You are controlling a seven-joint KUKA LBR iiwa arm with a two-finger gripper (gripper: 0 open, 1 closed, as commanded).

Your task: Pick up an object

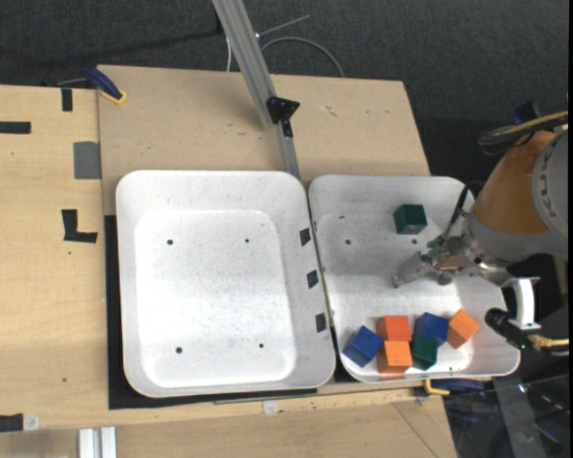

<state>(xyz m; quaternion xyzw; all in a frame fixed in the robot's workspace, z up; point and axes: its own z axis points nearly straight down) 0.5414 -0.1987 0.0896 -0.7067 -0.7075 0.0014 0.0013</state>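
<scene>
Several small blocks lie in the right bin [363, 198]. A dark green block [410, 218] sits alone near the bin's far side. Along the near edge cluster a blue block [363, 344], two orange blocks [394, 328] [396, 355], another blue block [431, 327], a green block [424, 351] and an orange block [463, 326]. My gripper [425, 265] hangs low over the middle right of this bin, just below the lone green block and above the cluster. It touches no block that I can see.
The left bin [134, 208] lies beside the right one, their rims meeting at the middle. A slanted metal pole [253, 55] crosses the bench behind the bins. The grey arm with its orange band [520, 198] fills the right side.
</scene>
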